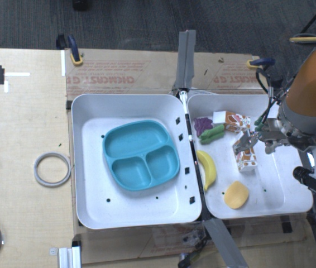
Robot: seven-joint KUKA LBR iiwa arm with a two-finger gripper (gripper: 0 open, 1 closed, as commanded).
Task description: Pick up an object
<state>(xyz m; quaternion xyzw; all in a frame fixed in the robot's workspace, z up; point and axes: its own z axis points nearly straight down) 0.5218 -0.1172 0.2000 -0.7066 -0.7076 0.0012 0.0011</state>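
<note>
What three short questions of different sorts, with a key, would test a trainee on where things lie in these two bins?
1. True or false: the blue divided plate lies in the right bin.
2. Which lies nearest the wall between the bins? A. banana B. orange-and-white carton C. round yellow item
3. Fill in: the end effector hangs over the ____ bin.

Key: 1 false, it lies in the left bin; 2 A; 3 right.
</note>
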